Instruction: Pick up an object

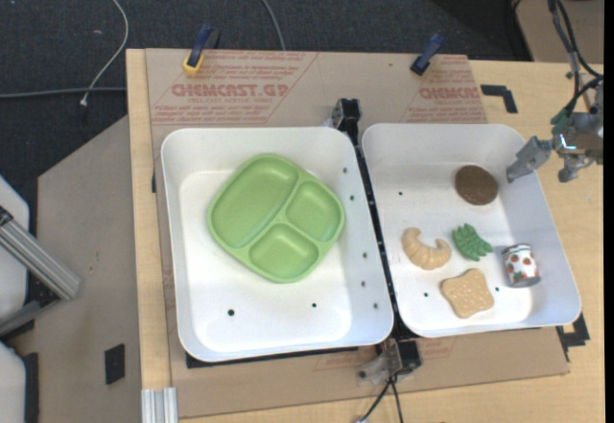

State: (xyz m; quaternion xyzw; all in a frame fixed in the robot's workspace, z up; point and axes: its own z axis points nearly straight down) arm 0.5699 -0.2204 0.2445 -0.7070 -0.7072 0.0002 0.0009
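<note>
The right bin (436, 135) holds several small objects: a brown round disc (476, 184), a tan croissant (426, 248), a green leafy piece (471, 241), a slice of toast (467, 293) and a small white can with red marks (519, 265). My gripper (546, 168) hangs at the right bin's far right edge, just right of the brown disc. Its two grey fingers stand apart, open, with nothing between them.
A green divided plate (276, 217) lies in the left bin (182, 248). The two bins meet at a black clamp strip (369, 220). Blue clamps (200, 47) hold the cardboard bench top at the back. Cables run over the dark floor beyond.
</note>
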